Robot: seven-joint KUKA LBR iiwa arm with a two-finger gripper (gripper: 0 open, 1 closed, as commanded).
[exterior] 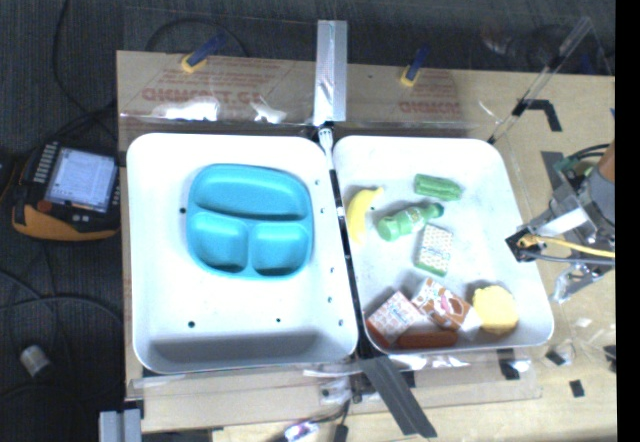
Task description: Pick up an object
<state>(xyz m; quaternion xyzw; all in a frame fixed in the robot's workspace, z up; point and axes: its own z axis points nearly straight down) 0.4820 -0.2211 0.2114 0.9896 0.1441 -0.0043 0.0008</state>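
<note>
A: Claw status?
B: Claw (577, 270) sits over the bench, just outside the claw-side rim of the right bin (480, 162). Open or closed: can't tell from this angle.
A: Layout, big to small?
B: Left bin (140, 260) is well away from the claw, beyond the right bin. Blue tray (250, 220) with three compartments lies in it, roughly centred.
A: Pick candidates?
B: All in the right bin, all apart from the claw.
Banana (360, 212) is farthest out, against the bin's far wall.
Green bottle (405, 221) lies on its side just claw-side of the banana; touching or not, can't tell.
Yellow lump (494, 310) is nearest the claw, in the bin's claw-side corner, down-frame.
Red-and-white packet (393, 314) and second packet (443, 304) sit side by side just beyond the lump.
Patterned box (434, 250) is mid-bin, between bottle and packets.
Green block (437, 187) is up-frame of the bottle, just apart from it.
Dark red sausage (425, 337) lies along the down-frame wall, against the packets.
</note>
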